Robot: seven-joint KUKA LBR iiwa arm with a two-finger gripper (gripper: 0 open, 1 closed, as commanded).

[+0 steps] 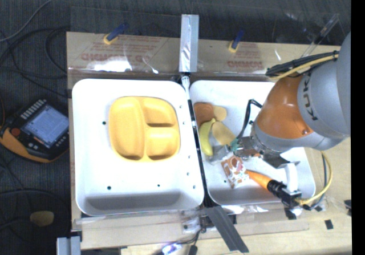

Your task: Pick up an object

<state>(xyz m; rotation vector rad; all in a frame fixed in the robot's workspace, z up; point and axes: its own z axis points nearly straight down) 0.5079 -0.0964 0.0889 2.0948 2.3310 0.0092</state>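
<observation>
the gripper (242, 148) hung over a banana (205, 140) lying lengthwise beside the bin's (308, 177) left wall, crowded by a snack packet (234, 169).

"KU" lettering on the arm (319, 100)

We see two white bins, the left bin (91, 151) and the right bin (305, 177), on a tan bench (77, 48) printed with faded red lettering. In the left bin lies a yellow tray (144, 127), a deeper golden shade in its hollows. In the right bin, at ten o'clock, sits a brown rounded piece (203, 112) beside a pale tan one (219, 113); below them a yellow banana (206, 138) and a yellow-green wedge (222, 133). Toward six o'clock lie a red-and-white patterned packet (234, 170) and an orange carrot (259, 178) with a black end. The arm (325, 100) is grey, its band (282, 112) orange. Two yellow-and-blue clips (116, 33) mark twelve o'clock.
</observation>
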